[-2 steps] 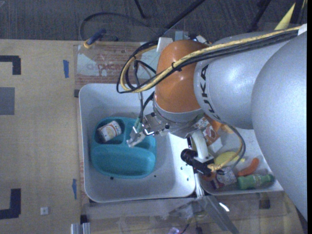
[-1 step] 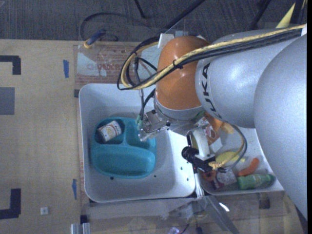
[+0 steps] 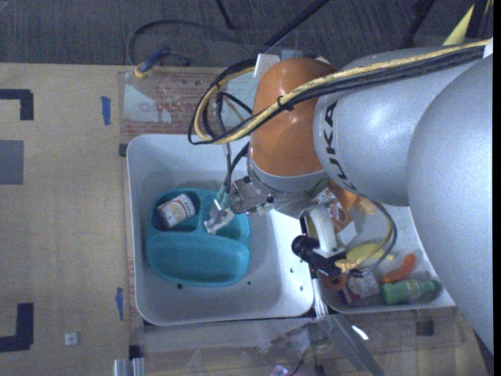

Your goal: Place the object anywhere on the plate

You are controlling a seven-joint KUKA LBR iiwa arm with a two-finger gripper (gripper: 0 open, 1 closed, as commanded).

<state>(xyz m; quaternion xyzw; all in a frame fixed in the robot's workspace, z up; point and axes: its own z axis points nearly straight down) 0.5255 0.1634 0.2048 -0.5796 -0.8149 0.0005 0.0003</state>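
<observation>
The small can (image 3: pixel 175 210) lies in the upper-left compartment of the teal plate (image 3: pixel 196 258), which sits toward the left wall of the left bin (image 3: pixel 266 304), so the placing looks done. The pincer (image 3: pixel 218 219) hangs just beside it, fingers apart, gripping nothing.

1. Arm (image 3: pixel 407 124) covers most of right bin (image 3: pixel 438 300); arm cut off at right edge.
2. Items under arm, only bits seen: green bottle (image 3: pixel 411 291), orange piece (image 3: pixel 401 267).
3. Can (image 3: pixel 176 210) label too blurred to read.
</observation>
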